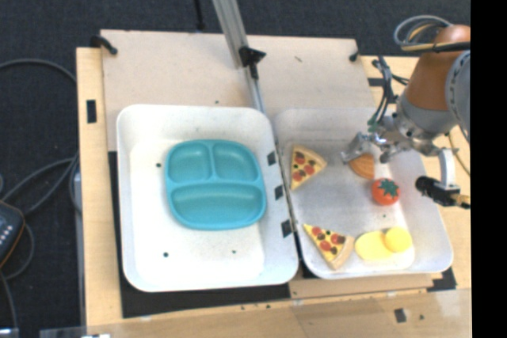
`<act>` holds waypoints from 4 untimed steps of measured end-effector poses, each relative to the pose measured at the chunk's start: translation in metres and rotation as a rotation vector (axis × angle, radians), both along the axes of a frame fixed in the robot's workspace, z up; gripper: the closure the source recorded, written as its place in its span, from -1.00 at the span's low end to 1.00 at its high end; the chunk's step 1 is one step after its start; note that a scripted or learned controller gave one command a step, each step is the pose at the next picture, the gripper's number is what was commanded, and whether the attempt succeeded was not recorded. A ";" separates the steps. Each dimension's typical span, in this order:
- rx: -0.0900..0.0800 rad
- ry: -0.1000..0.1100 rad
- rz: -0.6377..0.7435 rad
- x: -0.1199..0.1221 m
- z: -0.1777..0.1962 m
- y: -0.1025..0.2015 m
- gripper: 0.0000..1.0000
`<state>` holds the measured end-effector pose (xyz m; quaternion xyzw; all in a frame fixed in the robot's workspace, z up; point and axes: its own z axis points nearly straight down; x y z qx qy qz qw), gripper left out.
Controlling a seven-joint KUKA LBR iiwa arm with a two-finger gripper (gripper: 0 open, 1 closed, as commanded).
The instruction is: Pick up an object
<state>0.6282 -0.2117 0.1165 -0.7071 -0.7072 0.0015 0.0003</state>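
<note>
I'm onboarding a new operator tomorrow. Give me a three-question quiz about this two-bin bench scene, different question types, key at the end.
1. True or false: the teal divided plate lies in the right bin.
2. How many pizza slices are in view?
3. Which item is nearest the gripper? A) tomato B) orange-brown piece C) yellow pieces

Key:
1. False; it lies in the left bin.
2. Two: upper slice, lower slice.
3. B
</note>
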 end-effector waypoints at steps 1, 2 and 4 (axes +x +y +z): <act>-0.003 -0.007 0.001 0.002 0.015 -0.001 1.00; -0.002 -0.009 0.000 -0.004 0.073 -0.008 1.00; 0.003 -0.003 0.006 -0.004 0.098 0.045 1.00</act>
